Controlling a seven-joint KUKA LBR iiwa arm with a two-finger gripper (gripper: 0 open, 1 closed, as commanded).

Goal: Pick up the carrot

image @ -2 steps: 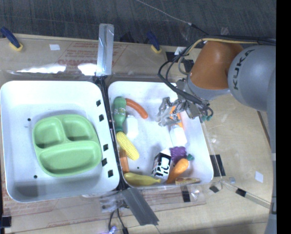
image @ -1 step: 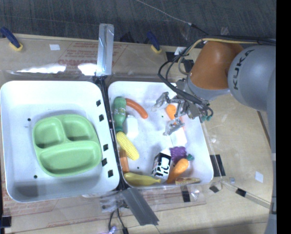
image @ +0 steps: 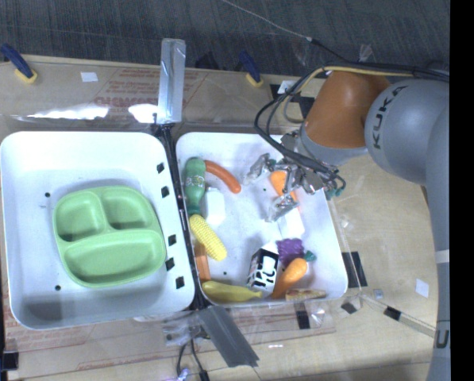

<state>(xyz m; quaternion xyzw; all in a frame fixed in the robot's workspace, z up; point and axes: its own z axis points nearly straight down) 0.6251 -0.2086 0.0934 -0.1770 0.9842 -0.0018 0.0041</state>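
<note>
My gripper hangs over the upper right part of the right bin. Its metal fingers stand on either side of a short orange piece, the carrot, which sits between them. The gripper is shut on it. The grey arm with its orange band comes in from the right and hides the bin's far right corner.
In the right bin lie a green cucumber, a long orange-red piece, a corn cob, a banana, a black-and-white box, purple grapes and an orange vegetable. The left bin holds a green divided plate.
</note>
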